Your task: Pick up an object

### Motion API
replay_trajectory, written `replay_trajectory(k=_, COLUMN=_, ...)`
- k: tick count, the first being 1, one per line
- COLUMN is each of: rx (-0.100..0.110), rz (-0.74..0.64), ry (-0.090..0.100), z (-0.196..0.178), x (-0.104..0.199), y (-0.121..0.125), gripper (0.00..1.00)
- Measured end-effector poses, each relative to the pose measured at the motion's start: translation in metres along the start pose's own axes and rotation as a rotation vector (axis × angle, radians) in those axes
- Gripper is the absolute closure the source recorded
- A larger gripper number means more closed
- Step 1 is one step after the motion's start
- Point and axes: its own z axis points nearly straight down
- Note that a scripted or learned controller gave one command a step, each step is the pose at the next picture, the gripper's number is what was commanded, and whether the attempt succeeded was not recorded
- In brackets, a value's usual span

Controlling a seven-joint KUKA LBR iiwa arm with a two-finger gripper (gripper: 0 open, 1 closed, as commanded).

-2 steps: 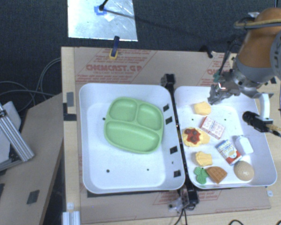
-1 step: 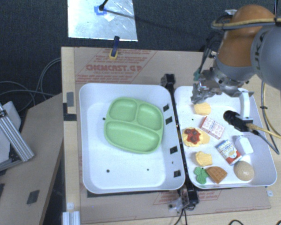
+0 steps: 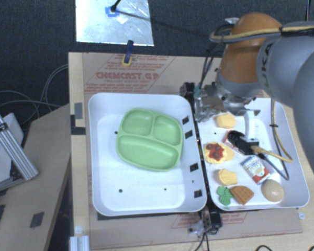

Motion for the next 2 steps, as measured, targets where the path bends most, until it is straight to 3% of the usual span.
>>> replay_trajectory(k=1, rx=0.0, rz=-0.001, ry=0.0, z=0.004, x=0.058, y=-0.011, gripper=1.0)
replay_trajectory(k=2, rx=-0.001, rz=0.002, ry=0.0, z=-0.015, x=0.073, y=-0.017, gripper=1.0)
